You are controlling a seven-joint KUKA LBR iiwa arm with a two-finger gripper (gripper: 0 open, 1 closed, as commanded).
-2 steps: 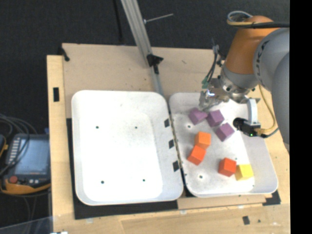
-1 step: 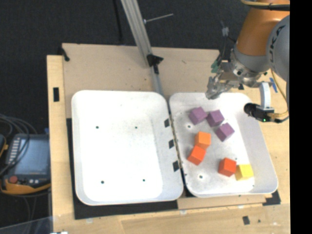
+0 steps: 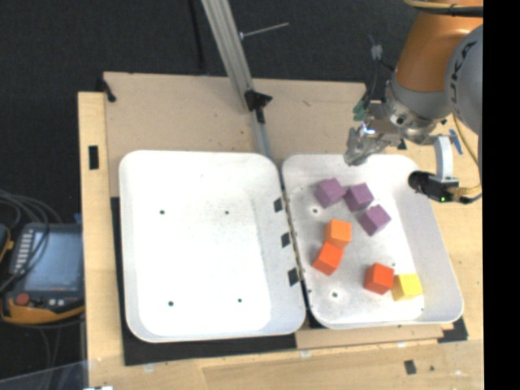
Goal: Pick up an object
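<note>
Inside the right-hand bin (image 3: 422,218) lie all the candidates for picking: three purple cubes (image 3: 356,197) grouped near its far side, two orange cubes (image 3: 333,244) touching one another toward the middle by the divider, and a red cube (image 3: 378,278) set against a yellow cube (image 3: 408,286) near the front right corner. Nothing is lifted yet; every block rests flat on the bin floor. The purple ones sit near each other but with small gaps between them, which should leave room for fingers on at least one pair of faces, while the orange pair and the red-and-yellow pair press together and would probably be harder to straddle cleanly. None lies hard against the rim, so the low walls should not obstruct a descent. The gripper (image 3: 358,150) hangs over the far edge of this bin, just beyond the purple group and apart from every block; whether it is spread or closed cannot be told from this slanted view. The left bin (image 3: 195,242) sits alongside on the worktop (image 3: 325,96), and a slanted metal pole (image 3: 231,47) rises behind the two bins, well clear of the arm's reach from the right.
</note>
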